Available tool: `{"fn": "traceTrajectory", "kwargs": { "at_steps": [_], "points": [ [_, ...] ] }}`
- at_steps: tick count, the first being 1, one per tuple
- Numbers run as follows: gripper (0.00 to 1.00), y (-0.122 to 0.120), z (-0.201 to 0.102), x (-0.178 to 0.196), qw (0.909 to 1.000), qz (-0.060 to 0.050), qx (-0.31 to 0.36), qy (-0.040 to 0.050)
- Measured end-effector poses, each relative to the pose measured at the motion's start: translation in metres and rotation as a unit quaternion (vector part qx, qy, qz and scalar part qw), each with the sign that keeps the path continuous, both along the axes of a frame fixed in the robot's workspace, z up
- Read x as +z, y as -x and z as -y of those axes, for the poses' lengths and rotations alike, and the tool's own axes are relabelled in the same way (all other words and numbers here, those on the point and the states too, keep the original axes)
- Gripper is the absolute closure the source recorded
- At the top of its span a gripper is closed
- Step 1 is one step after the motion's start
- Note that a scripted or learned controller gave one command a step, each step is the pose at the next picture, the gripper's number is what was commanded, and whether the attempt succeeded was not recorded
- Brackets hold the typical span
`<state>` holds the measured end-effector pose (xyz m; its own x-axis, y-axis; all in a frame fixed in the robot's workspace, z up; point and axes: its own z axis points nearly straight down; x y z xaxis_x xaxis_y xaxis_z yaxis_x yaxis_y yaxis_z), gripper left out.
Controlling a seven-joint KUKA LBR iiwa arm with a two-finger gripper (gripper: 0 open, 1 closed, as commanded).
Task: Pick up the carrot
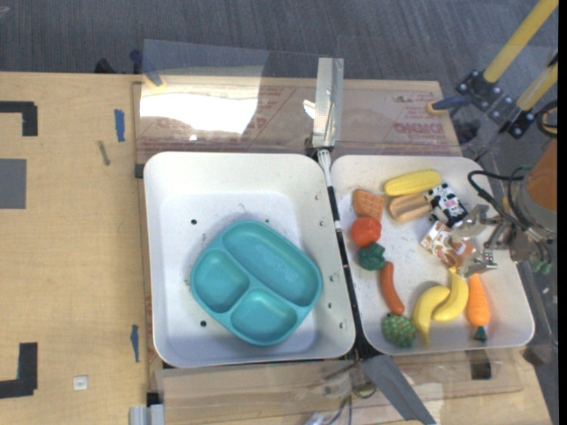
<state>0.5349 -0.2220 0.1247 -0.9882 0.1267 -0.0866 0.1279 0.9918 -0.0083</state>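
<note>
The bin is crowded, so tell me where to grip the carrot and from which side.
Grip the carrot across its thick orange middle, coming from above. It lies flat, lengthwise toward the right bin's near edge, green end nearest. The banana lies close on the camera-left side, so that finger has little room; the other side looks freer.

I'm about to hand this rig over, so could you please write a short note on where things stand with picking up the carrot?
Hand: at the right edge of the right white bin, low over a crumpled white and brown wrapper; whether it is open or shut cannot be told.
The orange toy carrot with a green tip lies on the bin floor near the front right corner, beside the yellow toy banana.
Done: nothing yet; the carrot is not lifted.
Left: move the hand over the carrot, grasp it and lift it.
</note>
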Motion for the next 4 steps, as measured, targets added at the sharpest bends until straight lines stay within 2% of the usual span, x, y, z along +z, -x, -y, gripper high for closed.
{"fn": "traceTrajectory", "kwargs": {
  "at_steps": [1,2,3,4],
  "points": [
    [1.00,-0.005,-0.053,0.065,0.9978,-0.037,-0.054,-0.0118],
    [1.00,0.038,-0.008,0.048,0.9947,-0.042,0.093,-0.0053],
    [1.00,0.042,-0.066,0.076,0.9990,-0.040,0.017,-0.0092],
    [1.00,0.040,-0.065,0.086,0.9991,-0.037,0.017,-0.0083]
  ]
}}
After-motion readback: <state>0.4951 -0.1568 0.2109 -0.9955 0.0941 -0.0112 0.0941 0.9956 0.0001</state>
